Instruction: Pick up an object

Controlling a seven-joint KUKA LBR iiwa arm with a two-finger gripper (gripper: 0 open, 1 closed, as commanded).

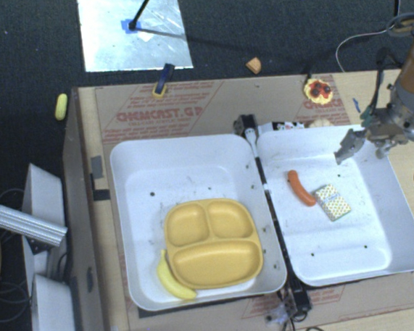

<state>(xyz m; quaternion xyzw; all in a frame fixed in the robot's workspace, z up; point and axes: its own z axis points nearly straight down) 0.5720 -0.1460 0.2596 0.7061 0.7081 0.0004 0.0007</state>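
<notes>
In the right bin [390, 252] an orange sausage [302, 188] lies left of centre, and a small patterned box [333, 202] sits just to its right. The left bin [135, 175] holds a yellow divided plate [213, 242], with a yellow banana [172, 279] against the plate's lower left rim. My gripper [351, 144] hangs over the upper right part of the right bin, up and to the right of the sausage and box, apart from both. Nothing shows in it.
A small round pizza toy [319, 90] lies on the cardboard behind the right bin. An orange bit [254, 65] and a yellow piece [61, 106] lie off the bench. A black divider [261, 178] runs between the bins.
</notes>
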